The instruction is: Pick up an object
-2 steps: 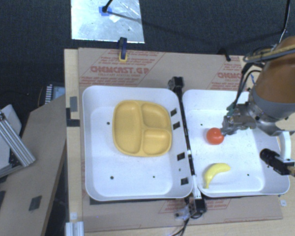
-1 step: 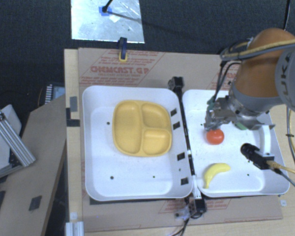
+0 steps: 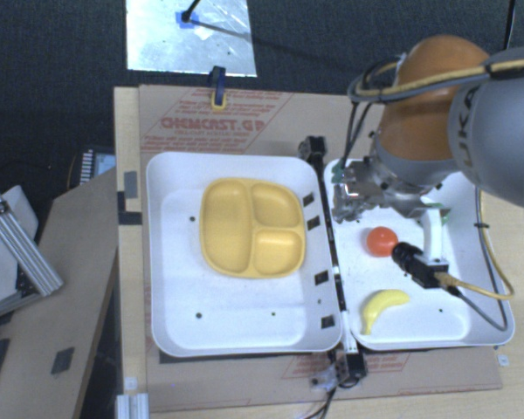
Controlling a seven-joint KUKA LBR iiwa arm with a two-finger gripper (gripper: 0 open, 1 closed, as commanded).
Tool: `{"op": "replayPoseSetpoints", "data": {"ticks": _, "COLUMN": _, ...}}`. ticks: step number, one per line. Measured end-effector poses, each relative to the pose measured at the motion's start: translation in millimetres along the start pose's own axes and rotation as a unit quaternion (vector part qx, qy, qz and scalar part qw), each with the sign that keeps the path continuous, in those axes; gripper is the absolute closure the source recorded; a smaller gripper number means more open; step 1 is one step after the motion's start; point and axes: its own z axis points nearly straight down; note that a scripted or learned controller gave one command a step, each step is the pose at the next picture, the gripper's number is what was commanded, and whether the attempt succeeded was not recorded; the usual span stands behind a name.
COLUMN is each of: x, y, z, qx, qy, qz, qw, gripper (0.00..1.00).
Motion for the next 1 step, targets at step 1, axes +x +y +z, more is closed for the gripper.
{"op": "replayPoseSetpoints", "data": {"ticks": 1, "x": 50.4, "y": 0.0, "z": 4.6, "qx": 0.000, "qy": 0.000, "qz": 0.001, "qw": 1.0000, "gripper": 1.00}}
